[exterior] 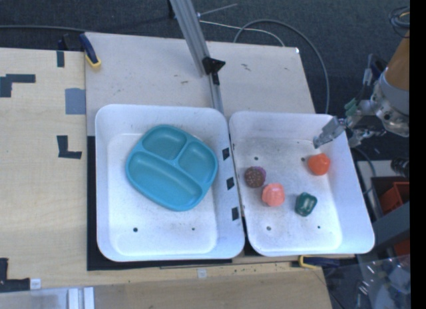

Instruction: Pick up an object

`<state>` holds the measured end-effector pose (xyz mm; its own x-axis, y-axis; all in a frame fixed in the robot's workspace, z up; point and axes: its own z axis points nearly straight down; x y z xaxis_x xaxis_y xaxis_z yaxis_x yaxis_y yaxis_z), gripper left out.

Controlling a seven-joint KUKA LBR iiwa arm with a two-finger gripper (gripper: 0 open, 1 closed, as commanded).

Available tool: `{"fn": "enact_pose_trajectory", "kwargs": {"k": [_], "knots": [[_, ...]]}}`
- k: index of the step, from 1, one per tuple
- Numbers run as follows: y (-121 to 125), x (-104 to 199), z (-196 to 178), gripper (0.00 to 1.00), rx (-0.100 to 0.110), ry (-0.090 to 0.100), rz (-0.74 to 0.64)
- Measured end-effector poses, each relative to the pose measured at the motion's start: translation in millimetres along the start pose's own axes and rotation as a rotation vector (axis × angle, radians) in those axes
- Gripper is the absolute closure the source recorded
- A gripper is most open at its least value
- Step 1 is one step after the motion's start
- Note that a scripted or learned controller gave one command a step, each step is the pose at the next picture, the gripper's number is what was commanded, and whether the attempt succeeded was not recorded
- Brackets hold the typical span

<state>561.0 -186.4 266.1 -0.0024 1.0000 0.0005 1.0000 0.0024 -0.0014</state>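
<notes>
- The orange ball (318, 164) lies in the right bin (346, 228), near its right wall, just below and a little left of my gripper (333, 131), close but not touching it
- Three more small things share that bin: a pink ball (273, 195) near the middle, a dark brownish ball (254, 177) just up and left of it, and a green object (305, 204) just to the right of the pink one; the pink and green ones sit below the orange ball
- That makes four small objects in the right bin, one of each colour
- The left bin (110, 188) holds one blue divided plate (172, 166), lying flat and turned at an angle
- There are two white bins, side by side and touching along their inner edges
- My gripper hangs over the upper right corner of the right bin, a grey finger (326, 134) slanting down to the left toward the orange ball
- I cannot tell how far apart my fingers stand, and I see nothing between them
- My arm (399, 88) comes in from the right edge, with the orange band at the top
</notes>
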Motion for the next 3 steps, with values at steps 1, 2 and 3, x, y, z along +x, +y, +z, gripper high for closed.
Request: {"fn": "enact_pose_trajectory", "kwargs": {"k": [1,2,3], "knots": [[0.0,0.0,0.0,0.0,0.0,0.0,0.0],[3.9,-3.1,62.5,0.0,0.006,0.0,0.001],[1.0,7.8,115.3,0.0,0.006,0.001,0.001]]}}
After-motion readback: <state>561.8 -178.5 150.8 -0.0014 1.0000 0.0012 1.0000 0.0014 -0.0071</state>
